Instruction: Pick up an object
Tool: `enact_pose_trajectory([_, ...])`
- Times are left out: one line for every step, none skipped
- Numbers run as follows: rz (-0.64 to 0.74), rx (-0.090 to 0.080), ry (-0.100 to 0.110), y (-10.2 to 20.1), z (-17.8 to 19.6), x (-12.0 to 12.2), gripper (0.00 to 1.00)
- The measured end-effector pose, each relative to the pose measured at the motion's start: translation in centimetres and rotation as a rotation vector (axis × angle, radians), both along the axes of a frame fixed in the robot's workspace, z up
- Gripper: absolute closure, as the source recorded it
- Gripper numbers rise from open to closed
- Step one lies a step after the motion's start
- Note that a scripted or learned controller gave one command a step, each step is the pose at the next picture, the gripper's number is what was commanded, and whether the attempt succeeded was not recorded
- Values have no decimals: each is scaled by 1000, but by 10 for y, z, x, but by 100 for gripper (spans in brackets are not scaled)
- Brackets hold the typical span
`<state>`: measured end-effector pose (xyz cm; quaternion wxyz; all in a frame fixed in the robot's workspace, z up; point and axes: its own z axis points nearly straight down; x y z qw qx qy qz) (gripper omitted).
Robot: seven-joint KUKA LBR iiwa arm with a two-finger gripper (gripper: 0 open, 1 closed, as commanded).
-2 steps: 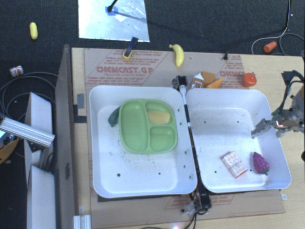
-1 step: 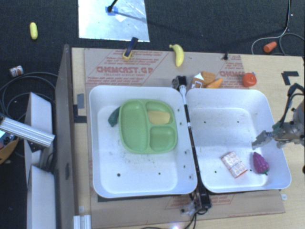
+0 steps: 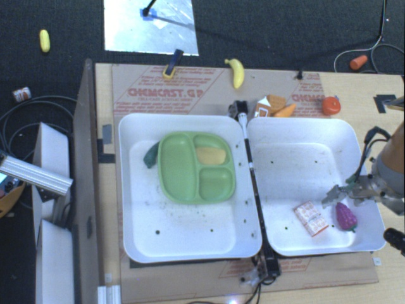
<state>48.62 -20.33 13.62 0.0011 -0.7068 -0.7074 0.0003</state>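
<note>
My gripper hangs over the right bin near its right wall, open with nothing between its fingers. Just below it in the picture lies a small purple fruit-like object, close to the fingers; I cannot tell if they touch it. A red and white packet lies to the left of the purple object on the bin floor. The grey arm reaches in from the right edge.
The left bin holds a green divided plate with a yellow item in one compartment and a dark green piece beside it. A banana, orange pieces and a red-orange ball lie behind the bins.
</note>
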Motion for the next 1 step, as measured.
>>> enact_pose_trajectory([-1,-1,-1,-3,-25,0,0])
